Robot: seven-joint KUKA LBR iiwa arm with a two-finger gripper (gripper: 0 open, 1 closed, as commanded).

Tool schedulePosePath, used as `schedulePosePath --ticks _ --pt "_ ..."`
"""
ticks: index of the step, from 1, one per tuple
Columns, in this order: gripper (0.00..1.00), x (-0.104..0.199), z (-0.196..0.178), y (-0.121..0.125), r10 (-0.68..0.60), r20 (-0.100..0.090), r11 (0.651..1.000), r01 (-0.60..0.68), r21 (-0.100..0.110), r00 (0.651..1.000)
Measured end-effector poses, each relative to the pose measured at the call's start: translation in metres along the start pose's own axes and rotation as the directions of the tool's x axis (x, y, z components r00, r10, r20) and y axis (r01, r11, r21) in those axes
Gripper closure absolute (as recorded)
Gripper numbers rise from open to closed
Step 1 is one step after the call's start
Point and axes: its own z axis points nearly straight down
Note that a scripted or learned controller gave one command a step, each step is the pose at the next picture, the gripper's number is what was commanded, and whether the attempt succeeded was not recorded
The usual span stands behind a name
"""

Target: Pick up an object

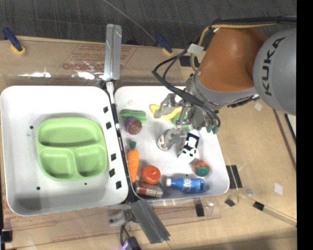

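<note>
Bins: two shallow white plastic bins side by side, the left bin (13, 139) and the right bin (219, 163).
Left bin contents: one light green three-compartment plastic tray (70, 147).
Right bin contents: eight items that can be counted: one orange toy carrot with a green top (132, 160), one orange-red round toy tomato (151, 174), one blue plastic bottle lying on its side (186, 183), one small orange and green round toy (201, 167), one black-and-white cow-patterned block (189, 145), one purple round toy (132, 125), one flat green piece (133, 114), one brown tube-shaped item (148, 191).
Gripper: the metal two-finger gripper (169, 139) sits low over the right bin's middle; how far it is open cannot be told, and nothing can be seen in its grasp.
Hard to make out: a yellow object (164, 111) is partly covered by the wrist and cables; its shape is unclear.
Nearest to gripper: the cow-patterned block, just beside it on the right; the carrot lies to its left, apart.
</note>
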Motion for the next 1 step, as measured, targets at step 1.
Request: schedulePosePath --ticks 1 --pt "0.0 0.0446 0.1573 -0.046 -0.191 0.002 0.982 0.191 -0.001 0.982"
